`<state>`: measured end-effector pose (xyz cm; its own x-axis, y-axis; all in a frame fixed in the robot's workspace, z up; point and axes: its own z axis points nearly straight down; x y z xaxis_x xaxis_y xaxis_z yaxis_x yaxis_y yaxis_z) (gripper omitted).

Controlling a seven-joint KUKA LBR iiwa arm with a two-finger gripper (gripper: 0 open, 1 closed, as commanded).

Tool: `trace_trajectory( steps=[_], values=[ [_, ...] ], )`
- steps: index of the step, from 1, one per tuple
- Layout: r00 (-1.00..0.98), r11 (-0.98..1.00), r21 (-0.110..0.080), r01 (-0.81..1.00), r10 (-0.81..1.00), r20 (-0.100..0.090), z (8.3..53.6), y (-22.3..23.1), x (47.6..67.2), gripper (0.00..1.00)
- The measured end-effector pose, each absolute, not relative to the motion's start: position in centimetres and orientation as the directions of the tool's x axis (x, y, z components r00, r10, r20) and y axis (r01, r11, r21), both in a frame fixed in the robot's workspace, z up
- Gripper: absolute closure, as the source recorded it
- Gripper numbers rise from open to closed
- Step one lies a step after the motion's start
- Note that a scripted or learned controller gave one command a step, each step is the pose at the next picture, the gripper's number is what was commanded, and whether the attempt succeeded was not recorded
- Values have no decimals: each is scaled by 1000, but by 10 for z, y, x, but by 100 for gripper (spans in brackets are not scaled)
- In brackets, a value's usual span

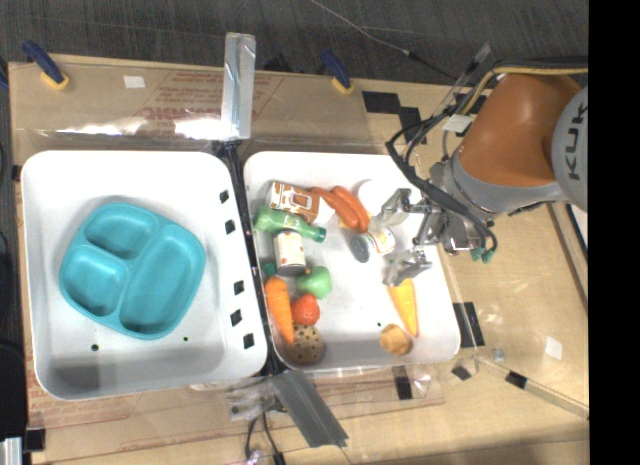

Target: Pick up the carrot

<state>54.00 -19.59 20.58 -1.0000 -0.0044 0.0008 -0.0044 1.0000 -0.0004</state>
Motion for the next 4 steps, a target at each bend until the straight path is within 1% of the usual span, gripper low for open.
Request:
trace_trajectory(
  steps=[1, 2, 3, 4],
  values=[
    [-989, 989, -2, -149, -149, -4, 93, -210, 515, 0],
    [-987, 987, -3, -161, -161, -7, 104, -207, 517, 100],
    [-936, 936, -4, -353, -353, -5, 189, -210, 515, 100],
    [-813, 813, 5, -582, -582, 2, 104, -208, 487, 100]
  ],
)
